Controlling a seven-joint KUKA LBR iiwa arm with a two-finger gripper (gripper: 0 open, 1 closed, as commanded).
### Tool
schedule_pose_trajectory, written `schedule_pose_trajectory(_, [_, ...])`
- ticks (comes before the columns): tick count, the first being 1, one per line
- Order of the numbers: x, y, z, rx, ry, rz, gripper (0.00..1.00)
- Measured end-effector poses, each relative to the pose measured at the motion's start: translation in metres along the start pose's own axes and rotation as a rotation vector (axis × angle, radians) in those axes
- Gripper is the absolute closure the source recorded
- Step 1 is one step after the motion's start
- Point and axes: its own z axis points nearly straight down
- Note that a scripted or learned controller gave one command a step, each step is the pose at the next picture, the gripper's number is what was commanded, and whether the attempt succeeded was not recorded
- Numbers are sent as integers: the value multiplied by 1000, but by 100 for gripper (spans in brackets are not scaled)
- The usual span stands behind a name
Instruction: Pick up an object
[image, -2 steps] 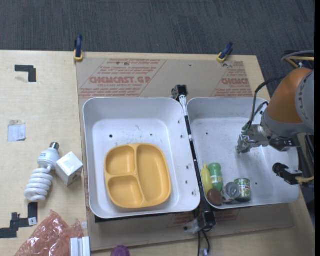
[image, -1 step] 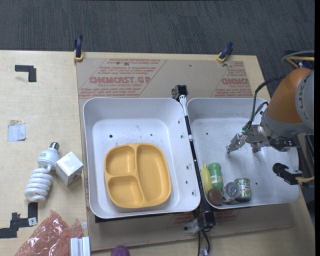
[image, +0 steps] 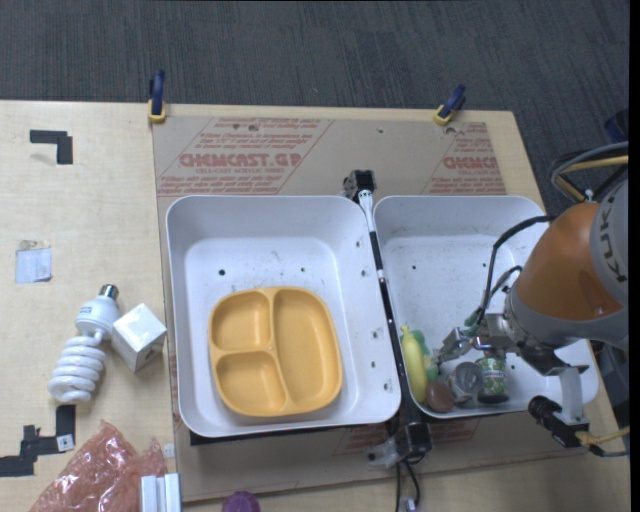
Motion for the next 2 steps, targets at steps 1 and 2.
schedule_pose_trajectory(1, [-1, 1, -10, -2, -1, 2, 100])
schedule_pose_trajectory(2, [91, 30, -100, -1, 0, -3, 100])
